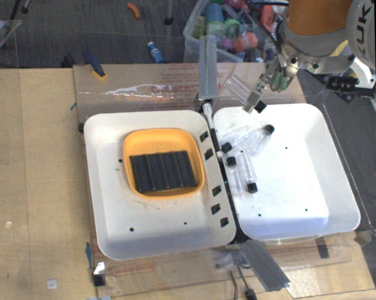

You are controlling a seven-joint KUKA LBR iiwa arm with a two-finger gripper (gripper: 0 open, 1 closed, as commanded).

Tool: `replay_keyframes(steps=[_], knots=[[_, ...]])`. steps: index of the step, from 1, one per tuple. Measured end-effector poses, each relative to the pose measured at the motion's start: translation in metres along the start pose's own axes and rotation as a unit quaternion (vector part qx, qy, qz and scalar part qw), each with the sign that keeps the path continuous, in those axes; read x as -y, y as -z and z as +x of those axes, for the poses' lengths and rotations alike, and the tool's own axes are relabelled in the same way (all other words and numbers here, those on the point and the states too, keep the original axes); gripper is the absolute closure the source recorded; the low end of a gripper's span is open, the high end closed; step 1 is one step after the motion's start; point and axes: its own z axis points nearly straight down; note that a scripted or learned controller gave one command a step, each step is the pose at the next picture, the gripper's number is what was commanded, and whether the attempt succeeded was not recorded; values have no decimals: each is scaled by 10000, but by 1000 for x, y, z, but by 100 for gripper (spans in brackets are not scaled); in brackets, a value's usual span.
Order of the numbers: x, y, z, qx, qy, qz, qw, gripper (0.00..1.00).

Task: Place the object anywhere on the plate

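White bin (300, 198), tubes (246, 151) below end effector (255, 104)

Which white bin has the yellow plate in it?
The left bin. It holds the yellow plate with a dark ridged block; the right bin holds clear tubes with black caps.

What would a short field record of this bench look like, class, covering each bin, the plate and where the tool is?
left bin: holds an orange plate
plate contents: a dark ribbed block lying flat on it
right bin: clear tubes with black caps near its left side
tool: raised over the right bin's upper edge, apart from the tubes
tool contents: nothing seen between its tips
arm: enters from the upper right
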Motion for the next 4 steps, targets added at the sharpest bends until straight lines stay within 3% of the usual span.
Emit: replay_keyframes(steps=[1,2,3,4], knots=[[3,20,4,4,806,-3,9968,100],[0,43,11,7,2268,-10,9739,100],[56,130,-38,9,2956,-4,9553,100],[104,132,-83,20,4010,-3,9161,100]])
